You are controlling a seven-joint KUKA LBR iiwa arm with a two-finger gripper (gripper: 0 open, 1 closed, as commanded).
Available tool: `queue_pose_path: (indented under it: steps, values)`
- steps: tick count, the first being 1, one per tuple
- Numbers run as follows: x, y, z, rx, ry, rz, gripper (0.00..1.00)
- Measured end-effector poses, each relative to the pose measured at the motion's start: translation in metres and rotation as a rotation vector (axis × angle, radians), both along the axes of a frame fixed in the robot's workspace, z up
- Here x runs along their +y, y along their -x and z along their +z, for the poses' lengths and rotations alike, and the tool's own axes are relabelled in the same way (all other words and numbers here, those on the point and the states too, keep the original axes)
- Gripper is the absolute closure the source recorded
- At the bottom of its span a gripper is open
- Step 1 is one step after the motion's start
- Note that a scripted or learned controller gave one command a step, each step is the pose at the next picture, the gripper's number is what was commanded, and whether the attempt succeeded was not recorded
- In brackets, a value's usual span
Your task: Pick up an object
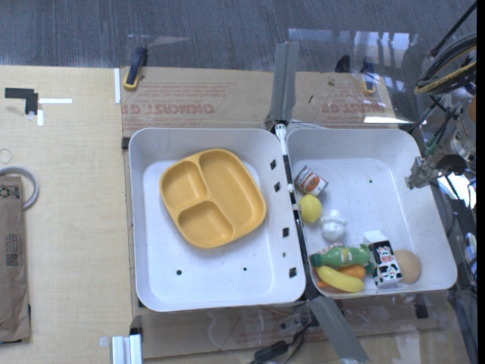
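Contents, right bin (pixel 379 158): a cluster of small toy foods along its lower and left portion.

- Small can (pixel 310 180), red-and-white label, lying tilted near the bin's left wall; lettering too small to read.
- Lemon (pixel 311 208), yellow, smooth, rounded, just below the can.
- White lumpy item (pixel 333 224), glossy, just right of and below the lemon; identity not clear.
- Green bottle-shaped piece (pixel 342 257), lying on its side below the white item.
- Orange piece (pixel 353 271), partly hidden under the green one.
- Banana (pixel 339 280), yellow, curved, at the bin's bottom edge, touching the orange piece.
- Milk carton (pixel 383 260), white with black cow patches, boxy, just right of the green piece; print not legible.
- Tan rounded object (pixel 408 265), matte, touching the carton's right side.

Gripper (pixel 419 174): at the right bin's right rim, up and to the right of the whole cluster and well apart from it; nothing between the fingers, and whether they are spread or closed cannot be told.

Left bin (pixel 144 226): white, shallow, rounded corners, left of the right bin and holding a yellow divided plate (pixel 213 197), smooth plastic, three compartments.

Behind both bins: brown cardboard sheet (pixel 197 101) with red printed lettering, upside down in the camera view, not reliably readable.

Far left of the left bin: brown paper bag (pixel 13 256) with small black print, illegible.
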State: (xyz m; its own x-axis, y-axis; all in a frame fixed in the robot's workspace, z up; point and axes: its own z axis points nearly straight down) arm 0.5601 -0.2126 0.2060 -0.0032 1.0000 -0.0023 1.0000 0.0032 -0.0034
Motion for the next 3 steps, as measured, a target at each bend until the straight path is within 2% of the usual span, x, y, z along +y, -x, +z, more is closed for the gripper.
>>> queue_pose_path:
  steps: [1, 2, 3]
  values:
    - [0.0, 0.0, 0.0, 0.0, 0.0, 0.0, 0.0]
    - [0.015, 0.061, -0.074, -0.001, -0.002, 0.017, 0.0]
    - [0.044, 0.083, -0.115, -0.001, -0.002, -0.006, 0.0]
